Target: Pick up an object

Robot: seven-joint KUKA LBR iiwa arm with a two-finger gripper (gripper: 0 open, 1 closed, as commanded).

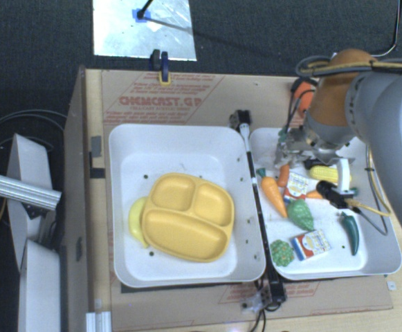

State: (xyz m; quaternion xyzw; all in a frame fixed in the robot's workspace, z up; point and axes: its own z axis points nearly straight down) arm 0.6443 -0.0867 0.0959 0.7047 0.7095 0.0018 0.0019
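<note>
Two shallow white bins sit side by side. The left bin (pixel 128 158) holds one yellow plastic divided tray (pixel 187 216). The right bin (pixel 377 254) holds toy food: one orange carrot (pixel 274 196), one leafy green vegetable (pixel 300 215), one broccoli floret (pixel 281 252), one dark green pepper (pixel 351 232), one yellow corn cob (pixel 327 173) and two small printed packets (pixel 311 243). The grey arm (pixel 387 120) reaches in from the right, its end effector (pixel 294 151) low over the right bin's far end; whether it is spread or pinching cannot be told. Brown cardboard (pixel 166 95) covers the tabletop above dark carpet (pixel 34 40).

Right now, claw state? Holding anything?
Claw: cannot be told. It sits low over the right bin near the carrot, and nothing is visibly gripped.
</note>
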